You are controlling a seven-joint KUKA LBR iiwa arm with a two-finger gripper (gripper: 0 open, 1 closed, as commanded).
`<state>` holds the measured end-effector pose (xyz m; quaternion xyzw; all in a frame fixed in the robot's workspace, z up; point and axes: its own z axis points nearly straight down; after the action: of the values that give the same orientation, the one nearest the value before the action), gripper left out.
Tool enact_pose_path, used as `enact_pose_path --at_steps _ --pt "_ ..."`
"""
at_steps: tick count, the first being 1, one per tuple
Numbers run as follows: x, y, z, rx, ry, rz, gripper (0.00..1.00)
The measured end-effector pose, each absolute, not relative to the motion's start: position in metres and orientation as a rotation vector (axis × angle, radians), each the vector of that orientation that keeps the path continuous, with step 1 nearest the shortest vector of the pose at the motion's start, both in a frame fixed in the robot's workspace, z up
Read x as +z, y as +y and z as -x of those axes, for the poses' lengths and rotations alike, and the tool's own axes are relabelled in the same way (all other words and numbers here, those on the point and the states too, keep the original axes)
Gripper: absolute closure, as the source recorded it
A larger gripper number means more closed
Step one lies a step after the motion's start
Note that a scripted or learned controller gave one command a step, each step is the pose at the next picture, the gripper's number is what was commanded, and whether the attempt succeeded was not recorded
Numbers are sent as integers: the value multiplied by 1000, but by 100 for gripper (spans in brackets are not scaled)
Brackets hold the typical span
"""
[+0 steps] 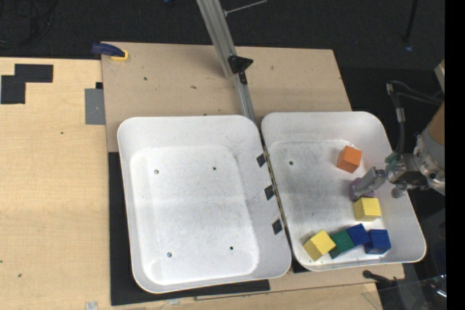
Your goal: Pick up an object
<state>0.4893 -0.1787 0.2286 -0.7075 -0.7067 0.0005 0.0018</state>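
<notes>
The right bin (320,128) holds several small blocks. An orange cube (349,158) lies toward its far right. A purple block (360,189) sits just below it, with a yellow cube (368,208) beside that. Along the near edge lie a yellow block (318,244), a green block (341,243) and two blue blocks (358,234) (378,241). My gripper (386,184) reaches in from the right, low over the bin's right side, open. Its left finger (371,178) is right at the purple block; whether it touches is unclear. Nothing sits between the fingers.
The left bin (190,203) lies beside the right one, joined by black clips (268,191). A slanted aluminium rail (216,18) rises behind the bins. The wooden bench (51,178) stretches left. Cables hang at the right by the arm.
</notes>
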Motion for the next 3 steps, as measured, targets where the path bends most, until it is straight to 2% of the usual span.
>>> enact_pose_path --at_steps 1,3 --pt "229 -179 -489 1 -2218 2222 0" --pt "118 -191 -495 3 -2221 2231 0"
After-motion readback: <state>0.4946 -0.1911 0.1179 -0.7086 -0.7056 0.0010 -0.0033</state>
